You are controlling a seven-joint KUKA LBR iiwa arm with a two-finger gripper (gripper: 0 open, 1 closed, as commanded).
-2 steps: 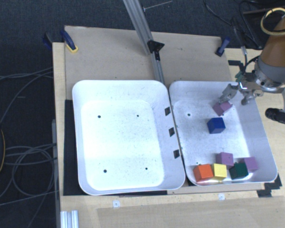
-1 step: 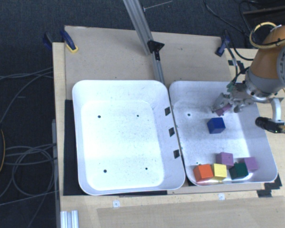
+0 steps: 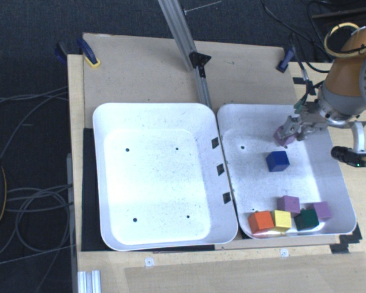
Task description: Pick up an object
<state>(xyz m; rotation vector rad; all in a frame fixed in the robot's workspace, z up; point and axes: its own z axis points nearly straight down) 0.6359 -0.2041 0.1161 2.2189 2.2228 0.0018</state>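
Gripper (image 3: pixel 288 137) sat over the right bin (image 3: pixel 244 182), in its upper half toward 1 o'clock of the bin's centre, hanging off the grey arm (image 3: pixel 344 84) that came in from 3 o'clock. Finger state: could not tell from this angle, the tips blurred into a greyish-purple smear. Nothing was seen between them. Nearest object was the blue cube (image 3: pixel 278 160), alone on the bin floor just beside the gripper at about 6 o'clock of it, apart, not touching. The rest were bunched in the bin's near corner, toward 5 o'clock from the gripper and well apart from it: orange cube (image 3: pixel 261 221), yellow cube (image 3: pixel 282 220) touching it, green cube (image 3: pixel 305 219), a purple cube (image 3: pixel 288 202) behind the yellow one, and a second purple cube (image 3: pixel 321 210) at 3 o'clock of the green. Left bin (image 3: pixel 110 163) lay at 9 o'clock, alongside the right bin.
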